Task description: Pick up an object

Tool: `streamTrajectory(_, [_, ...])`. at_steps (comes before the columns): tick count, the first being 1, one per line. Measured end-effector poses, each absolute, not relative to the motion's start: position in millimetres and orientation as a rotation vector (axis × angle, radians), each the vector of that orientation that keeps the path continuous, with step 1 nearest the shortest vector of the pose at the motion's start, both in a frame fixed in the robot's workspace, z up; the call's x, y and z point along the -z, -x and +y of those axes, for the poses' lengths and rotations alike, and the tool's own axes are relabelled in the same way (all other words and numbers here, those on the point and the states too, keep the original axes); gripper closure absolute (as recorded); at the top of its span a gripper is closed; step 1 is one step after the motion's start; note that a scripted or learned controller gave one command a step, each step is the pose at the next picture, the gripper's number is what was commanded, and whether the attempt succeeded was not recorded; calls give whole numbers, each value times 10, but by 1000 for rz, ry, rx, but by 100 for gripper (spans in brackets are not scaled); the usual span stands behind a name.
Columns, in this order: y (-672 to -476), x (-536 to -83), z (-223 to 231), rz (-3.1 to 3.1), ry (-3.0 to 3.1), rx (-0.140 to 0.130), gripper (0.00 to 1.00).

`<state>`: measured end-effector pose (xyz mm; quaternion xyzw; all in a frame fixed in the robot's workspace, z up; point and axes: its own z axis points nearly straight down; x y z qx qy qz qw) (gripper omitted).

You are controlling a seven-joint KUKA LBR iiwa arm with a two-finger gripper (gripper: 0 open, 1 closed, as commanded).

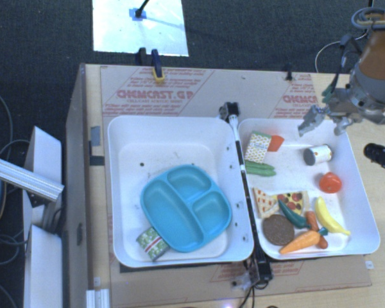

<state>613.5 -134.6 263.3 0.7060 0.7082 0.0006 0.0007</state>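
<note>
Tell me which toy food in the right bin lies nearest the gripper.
The small white can, lying on its side just below the gripper. The tomato and banana sit farther down the right bin.

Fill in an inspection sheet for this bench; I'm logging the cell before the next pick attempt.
Surface: two white bins, left bin, right bin, side by side.
Job's things: right bin holds tomato, banana, carrot, pizza slice, small can.
Clutter: blue divided plate and small carton in left bin.
Grippers: gripper open above right bin's far edge, holding nothing.
Cables: loops by the wrist.
Surroundings: dark floor.
</note>
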Motion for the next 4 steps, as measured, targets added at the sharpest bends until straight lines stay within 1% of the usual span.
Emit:
streamTrajectory(1, [-6079, -1614, -1850, 2223, -2221, 3, 0])
streamTrajectory(2, [-5928, -840, -2068, 2222, -2220, 0, 0])
streamTrajectory(3, [-6383, -823, -1852, 2231, -2231, 12, 0])
streamTrajectory(4, [-6133, -904, -2071, 2221, -2218, -1, 0])
